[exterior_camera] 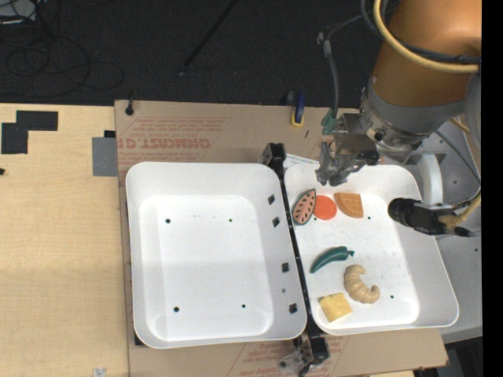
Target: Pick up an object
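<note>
We're looking at a pale wood bench top point(55, 234) running along the left, with black tape patches point(27, 128) and a grey square point(103, 155) stuck on it. A brown cardboard sheet point(204, 136) with mirrored red print is lying flat on the bench. Behind it, dark carpet floor point(196, 38) is stretching across the top, loose black cables point(47, 61) trailing over it. Light is falling evenly, shadows soft.

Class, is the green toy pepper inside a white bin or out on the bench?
Inside: the green toy pepper lies on the right white bin's floor.
</note>
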Motion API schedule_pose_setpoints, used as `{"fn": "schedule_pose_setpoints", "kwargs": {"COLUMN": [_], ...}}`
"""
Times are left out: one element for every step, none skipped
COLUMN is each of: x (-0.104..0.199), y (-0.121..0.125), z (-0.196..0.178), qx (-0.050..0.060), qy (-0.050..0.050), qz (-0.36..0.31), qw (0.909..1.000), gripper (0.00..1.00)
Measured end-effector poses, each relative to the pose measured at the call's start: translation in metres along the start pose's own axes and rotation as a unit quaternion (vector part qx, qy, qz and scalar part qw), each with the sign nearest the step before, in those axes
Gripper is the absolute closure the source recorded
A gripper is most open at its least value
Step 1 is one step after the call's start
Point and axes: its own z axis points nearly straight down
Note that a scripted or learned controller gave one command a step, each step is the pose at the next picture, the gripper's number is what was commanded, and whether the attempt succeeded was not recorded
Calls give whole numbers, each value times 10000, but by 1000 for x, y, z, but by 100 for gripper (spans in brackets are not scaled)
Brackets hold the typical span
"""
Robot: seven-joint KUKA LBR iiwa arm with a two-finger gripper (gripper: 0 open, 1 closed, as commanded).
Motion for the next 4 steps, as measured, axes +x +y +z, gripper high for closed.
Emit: {"fn": "schedule_pose_setpoints", "kwargs": {"x": [-2,66,115,153], "y": [-36,-51,-57,-49], "z": [35,-34,-84,-161], "qx": [36,-1,-4,-15], "qy": [1,3,3,7], "qz": [18,-15,-9,-10], "qw": [10000,10000,10000,10000], "gripper": [100,100,100,100]}}
